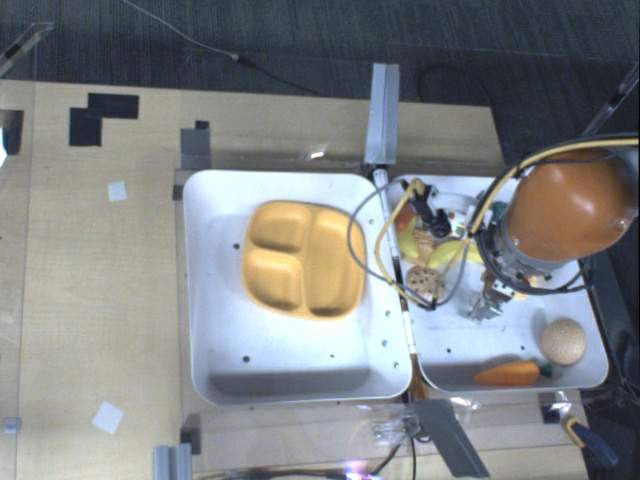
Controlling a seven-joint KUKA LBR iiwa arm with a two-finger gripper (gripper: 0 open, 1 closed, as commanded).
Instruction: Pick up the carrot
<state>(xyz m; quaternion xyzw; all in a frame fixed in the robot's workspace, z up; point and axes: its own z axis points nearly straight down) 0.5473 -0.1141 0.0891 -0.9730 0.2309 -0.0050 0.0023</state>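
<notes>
Two shallow white bins sit side by side on the counter (90,298). The left bin (215,368) holds a yellow divided tray (303,259), lying a little toward 12 o'clock from the bin's middle. The right bin (450,363) holds the carrot (508,374), lying flat along the wall at 6 o'clock, its green stub pointing toward 3 o'clock. A round tan ball (564,340) rests just beside the carrot, toward 2 o'clock from it. A yellow banana-like piece (440,254) and a speckled cookie (424,282) lie near the bin's 10 o'clock corner among loose cables. The gripper (487,303) hangs below the orange band over the middle of the right bin, at 12 o'clock from the carrot and apart from it; whether it is released or clenched, I cannot tell.
</notes>
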